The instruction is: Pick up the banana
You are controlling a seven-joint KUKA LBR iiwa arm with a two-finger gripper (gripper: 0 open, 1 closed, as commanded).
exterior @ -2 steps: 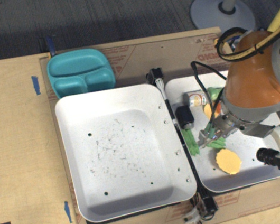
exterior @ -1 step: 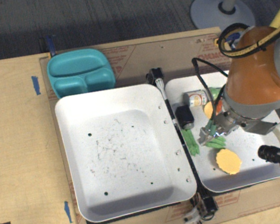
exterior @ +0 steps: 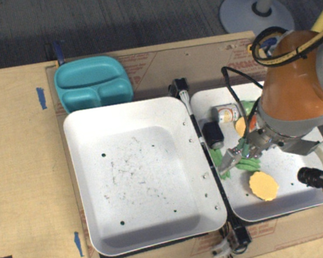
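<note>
My gripper (exterior: 233, 158) hangs low over the left part of the right bin (exterior: 298, 203), right above a green item (exterior: 246, 164). The grey arm with its orange band (exterior: 293, 86) covers the bin's right and back portion. A yellow, roundish piece (exterior: 263, 186) lies on the bin floor a little in front and to the right of the gripper, apart from it. I cannot tell whether that piece is the banana.
Near the right bin's back left are a small shiny can (exterior: 227, 112), an orange item (exterior: 240, 125) and a black block (exterior: 212, 134). The left bin (exterior: 88, 169) is beside it. A teal tray (exterior: 92, 82) lies behind the left bin.
</note>
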